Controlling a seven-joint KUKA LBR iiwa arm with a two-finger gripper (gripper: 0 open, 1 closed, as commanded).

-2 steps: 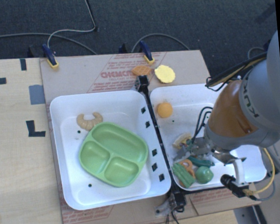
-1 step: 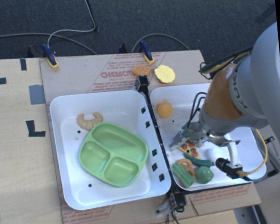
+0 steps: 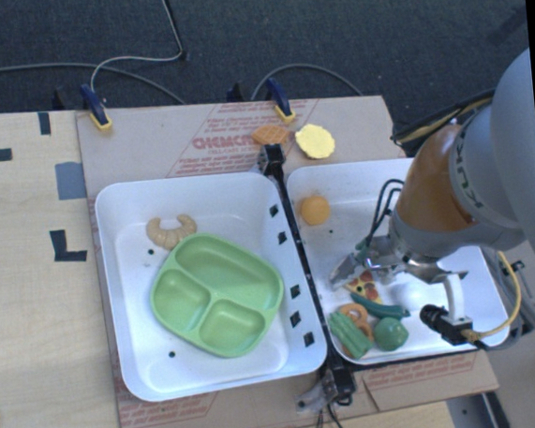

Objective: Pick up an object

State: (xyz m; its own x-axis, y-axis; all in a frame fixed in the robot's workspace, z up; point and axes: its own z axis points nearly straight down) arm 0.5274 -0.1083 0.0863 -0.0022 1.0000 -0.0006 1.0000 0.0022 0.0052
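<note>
In the right bin (image 3: 391,173), the fingers (image 3: 350,268) are spread wide just above the toy pizza slice (image 3: 364,293), holding nothing.

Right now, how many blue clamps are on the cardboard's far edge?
2. One blue clamp grips the far left corner of the cardboard; the other blue clamp sits mid-edge, above the gap between the bins. The arm could hide more at right.
</note>
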